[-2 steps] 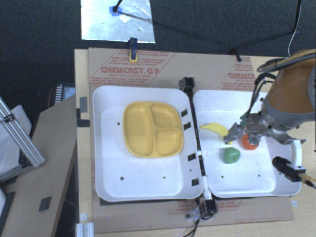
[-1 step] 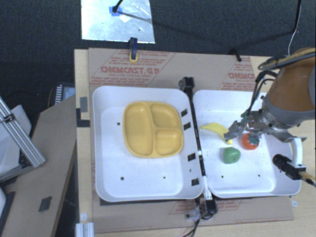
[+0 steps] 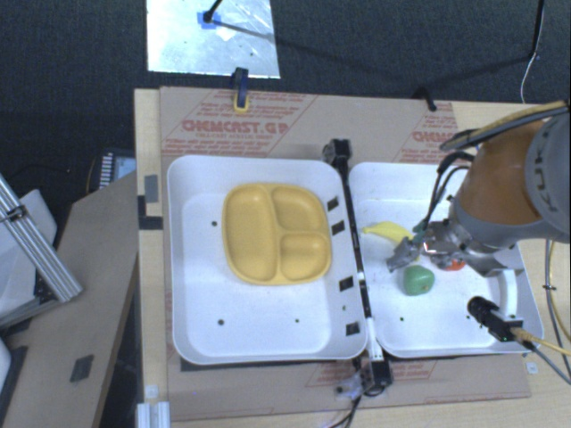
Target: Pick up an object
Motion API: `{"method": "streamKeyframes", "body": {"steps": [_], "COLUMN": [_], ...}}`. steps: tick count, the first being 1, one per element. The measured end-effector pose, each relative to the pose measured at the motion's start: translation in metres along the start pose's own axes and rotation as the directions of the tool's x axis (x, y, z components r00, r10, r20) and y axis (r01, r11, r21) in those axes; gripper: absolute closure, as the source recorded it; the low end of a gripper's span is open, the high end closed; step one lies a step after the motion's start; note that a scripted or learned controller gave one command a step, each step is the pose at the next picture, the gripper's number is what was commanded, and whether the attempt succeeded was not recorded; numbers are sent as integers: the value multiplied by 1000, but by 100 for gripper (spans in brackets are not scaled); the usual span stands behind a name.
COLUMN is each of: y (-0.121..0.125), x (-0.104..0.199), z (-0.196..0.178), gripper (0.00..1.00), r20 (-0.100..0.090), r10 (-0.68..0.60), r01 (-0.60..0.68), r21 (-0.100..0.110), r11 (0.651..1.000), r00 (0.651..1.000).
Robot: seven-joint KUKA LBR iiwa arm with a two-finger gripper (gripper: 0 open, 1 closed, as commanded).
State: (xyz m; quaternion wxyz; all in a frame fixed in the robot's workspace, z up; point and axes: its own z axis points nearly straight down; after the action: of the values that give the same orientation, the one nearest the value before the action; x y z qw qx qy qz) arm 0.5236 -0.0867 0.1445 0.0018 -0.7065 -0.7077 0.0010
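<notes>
Gripper (image 3: 412, 252) is down low in the right bin (image 3: 446, 333), and whether it's spread or clenched, I cannot tell. A green object (image 3: 417, 280) sits just below it, a yellow banana (image 3: 385, 231) just above-left. Left bin (image 3: 201, 328) holds a yellow divided plate (image 3: 273, 233).

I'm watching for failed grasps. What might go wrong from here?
The claw sits low among the green object, banana and an orange item. It may nudge one aside, or close between them and lift nothing. The bin wall is close by too.
</notes>
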Motion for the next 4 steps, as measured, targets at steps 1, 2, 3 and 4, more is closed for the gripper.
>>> {"method": "streamKeyframes", "body": {"steps": [1,2,3,4], "y": [9,9,10,10], "x": [-2,-1,-2,2], "z": [57,60,50,-14], "gripper": [0,0,100,100], "r20": [0,0,1,2], "r10": [1,2,3,-2], "r01": [-1,-2,-3,2], "r21": [-1,-4,-6,-10], "r11": [1000,1000,1000,1000], "r00": [1000,1000,1000,1000]}}
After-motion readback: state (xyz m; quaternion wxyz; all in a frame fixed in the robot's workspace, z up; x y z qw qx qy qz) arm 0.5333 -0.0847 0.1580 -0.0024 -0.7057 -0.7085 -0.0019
